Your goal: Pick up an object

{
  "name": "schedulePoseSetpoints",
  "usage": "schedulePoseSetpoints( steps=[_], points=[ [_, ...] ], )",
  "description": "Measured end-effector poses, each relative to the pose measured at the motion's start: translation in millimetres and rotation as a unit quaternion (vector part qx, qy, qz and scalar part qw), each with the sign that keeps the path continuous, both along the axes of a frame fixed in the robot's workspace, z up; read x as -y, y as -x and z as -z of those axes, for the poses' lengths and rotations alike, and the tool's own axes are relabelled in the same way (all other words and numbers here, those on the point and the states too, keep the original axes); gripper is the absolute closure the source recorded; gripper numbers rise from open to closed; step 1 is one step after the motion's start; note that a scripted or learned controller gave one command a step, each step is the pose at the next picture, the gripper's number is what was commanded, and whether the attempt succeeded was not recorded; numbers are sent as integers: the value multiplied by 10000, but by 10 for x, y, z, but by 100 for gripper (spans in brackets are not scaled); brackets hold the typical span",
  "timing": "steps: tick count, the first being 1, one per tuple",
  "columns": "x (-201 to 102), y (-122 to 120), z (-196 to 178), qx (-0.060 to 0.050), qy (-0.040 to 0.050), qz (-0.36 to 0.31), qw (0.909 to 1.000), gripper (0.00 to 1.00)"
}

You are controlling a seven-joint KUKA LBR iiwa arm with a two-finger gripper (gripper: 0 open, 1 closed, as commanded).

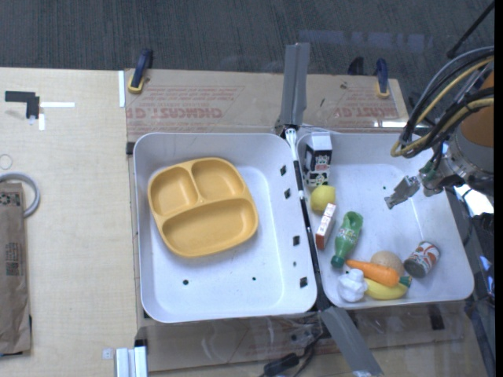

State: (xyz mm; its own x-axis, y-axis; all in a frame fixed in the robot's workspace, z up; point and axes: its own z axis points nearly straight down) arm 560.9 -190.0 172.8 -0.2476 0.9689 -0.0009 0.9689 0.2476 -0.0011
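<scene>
The bench carries 2 shallow white plastic bins side by side. The left bin (157, 289) holds 1 yellow plastic plate with 3 compartments (203, 206), lying flat toward that bin's far left corner.

The right bin (377, 175) holds the loose objects. Along its left wall, from the far corner forward, stand a small black-and-white milk carton (317, 160), then a yellow plastic lemon (322, 198) touching the carton's near side, then a small red-and-white box (324, 225) just beside the lemon. A green plastic bottle (346, 239) lies tilted next to the box. Toward the near edge sit an orange plastic carrot (376, 272), a beige round item (387, 261) behind it, a yellow plastic banana (387, 290) touching the carrot's near side, and a small white figure (351, 287) at the carrot's left end. A red-and-white tin can (422, 259) lies on its side near the right wall.

The grey gripper (399, 195) hangs over the bare middle right of the right bin, well apart from the objects, pinching nothing; whether its 2 fingers are spread or pressed together cannot be told.
</scene>
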Motion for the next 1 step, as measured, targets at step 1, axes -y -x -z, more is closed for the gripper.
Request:
schedulePoseSetpoints(
  steps=[1],
  points=[
    [-649, 420, 241, -7, -5, -1039, 9946, 0]
  ],
)
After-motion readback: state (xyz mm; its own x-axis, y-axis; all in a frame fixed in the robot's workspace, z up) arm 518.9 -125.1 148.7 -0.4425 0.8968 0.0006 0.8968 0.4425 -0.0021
